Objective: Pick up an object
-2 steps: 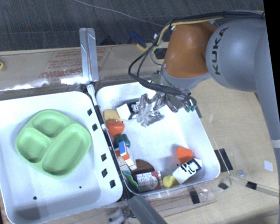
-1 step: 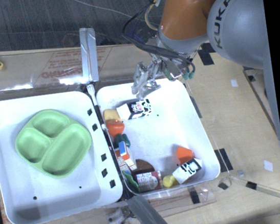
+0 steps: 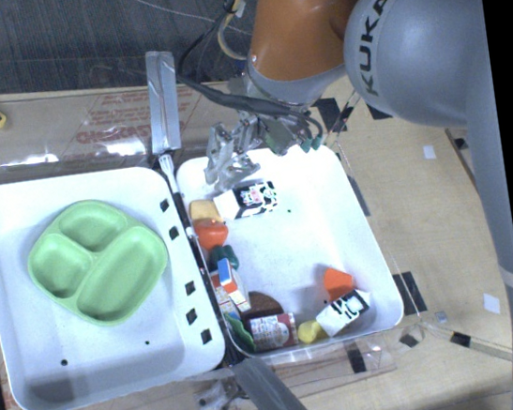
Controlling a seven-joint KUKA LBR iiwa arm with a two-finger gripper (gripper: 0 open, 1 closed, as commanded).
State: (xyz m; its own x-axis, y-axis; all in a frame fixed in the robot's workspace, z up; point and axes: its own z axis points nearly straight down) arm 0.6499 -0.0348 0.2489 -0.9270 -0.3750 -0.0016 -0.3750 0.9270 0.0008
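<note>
My gripper (image 3: 230, 163) hangs over the back left corner of the right bin (image 3: 349, 224), open, with nothing between its fingers. Just in front of it lies a small white carton with black patches (image 3: 253, 197), apart from the fingertips. Along the bin's left wall sit a tan block (image 3: 203, 210), an orange-red piece (image 3: 211, 233) and a blue and red box (image 3: 226, 279). At the front lie a brown item (image 3: 263, 303), a red-labelled bottle (image 3: 269, 330), a yellow piece (image 3: 309, 332), an orange wedge (image 3: 337, 281) and a white and black carton (image 3: 347, 310).
The left bin (image 3: 23, 365) holds a green divided plate (image 3: 98, 259). A metal bar (image 3: 162, 99) runs back from the divider between the bins. The arm's grey and orange body (image 3: 383, 30) looms over the back right. Bare white floor shows in the right bin's middle.
</note>
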